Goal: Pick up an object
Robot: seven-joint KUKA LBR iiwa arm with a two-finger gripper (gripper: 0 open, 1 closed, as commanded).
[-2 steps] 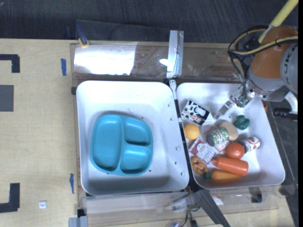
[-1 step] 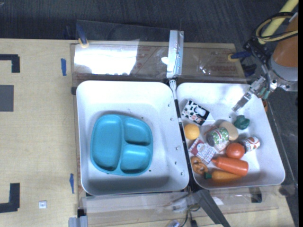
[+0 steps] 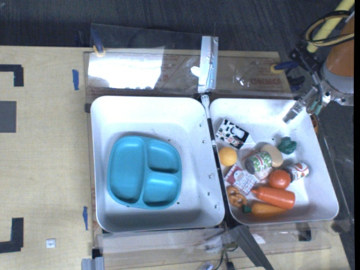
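My tool (image 3: pixel 299 108) hung over the upper right corner of the right bin (image 3: pixel 329 198), at about one o'clock from that bin's pile of things, and it touched none of them. Whether it was open or closed I could not tell; nothing showed in its grip. My arm (image 3: pixel 341 66) came in from the right edge, its orange band just above the wrist, with yellow and black cables looping over it.

The things to be picked lay together in the right bin's lower half. A black-and-white patterned card (image 3: pixel 231 133) sat at eleven o'clock of the pile, with a yellow ball (image 3: pixel 227 156) just below it against the left wall. At the centre was a round green-and-white tin (image 3: pixel 258 162), touching a tan disc at its two o'clock. A small dark green piece (image 3: pixel 287 145) lay at one o'clock, nearest my tool yet apart from it. A red tomato (image 3: pixel 279 179) sat at four o'clock of the tin, with a red-and-white item beside it at three o'clock. Two orange carrots (image 3: pixel 274 196) lay at five o'clock, one under the other, and a red-and-white packet (image 3: pixel 241 180) at seven o'clock.

The left bin (image 3: pixel 107 117) held a blue divided plate (image 3: pixel 144 171), well apart from my tool. Both bins stood on the wooden desk (image 3: pixel 39 151).
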